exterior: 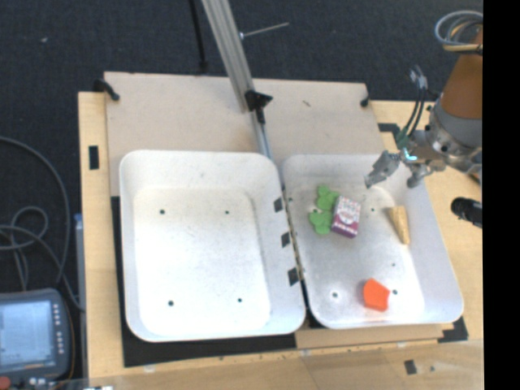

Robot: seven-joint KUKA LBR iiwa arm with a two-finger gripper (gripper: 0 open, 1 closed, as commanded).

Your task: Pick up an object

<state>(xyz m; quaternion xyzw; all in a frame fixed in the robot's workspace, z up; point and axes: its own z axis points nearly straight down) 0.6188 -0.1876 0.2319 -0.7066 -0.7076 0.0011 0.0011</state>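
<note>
Orange stands out first: a small, blocky orange piece (375, 295) lies near the front edge of the right bin (431, 279), on its pale, faintly speckled floor. It sits well apart from everything else in there. Further in, near the middle of the same bin, a little white box with purple print (347, 216) rests tilted, touching or just beside a green, lumpy toy-like shape (323, 210) on its left. To the right of those two, close to the bin's right wall, lies a tan cone-shaped piece (398, 222), its narrow end pointing toward the front.

The left bin (146, 315) is a shallow white tray with rounded corners, its floor marked with a few dark dots; it lies side by side with the right one, black clips (286, 240) along the seam between them. Both rest on a light wooden bench (97, 218) with a paler board (179, 112) at the back.

Over the far right corner of the right bin hangs the gripper (396, 169), metallic grey, its two fingers (379, 171) spread apart and grasping nothing. It hovers beyond the cone, though how high above the bin is hard to judge from this slant. Above it the arm's orange band (465, 84) shows. Farthest off, a ribbed aluminium post (227, 43) leans up from the bench's back over dark carpet (81, 23).
</note>
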